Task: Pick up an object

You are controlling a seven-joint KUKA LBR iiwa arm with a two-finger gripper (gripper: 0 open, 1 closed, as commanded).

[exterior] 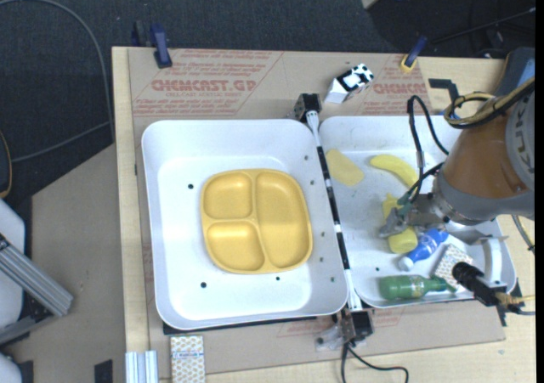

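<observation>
The arm reached in from the right and its gripper (406, 218) sat low in the right bin (361, 131), down among a cluster of small things; whether the jaws were open or closed could not be told, since the wrist hid them. Just beneath and beside it lay a yellow piece (401, 242) and a blue-and-white bottle (425, 247), touching or nearly so, with a green bottle (408, 288) along the near wall, a banana (393, 167) farther back and a pale yellow slice (344, 167) near the divider. The left bin (166, 203) held a yellow divided plate (256, 221). The likely trouble was the crowding: the jaws might close on two things at once, or nudge the rounded bottle aside so it rolled free, and the dangling black cable (414, 139) could snag. On the brown tabletop (127, 118) red print read "CHEMCAST GP", repeated across the sheet; the bottle labels were too small to read.
</observation>
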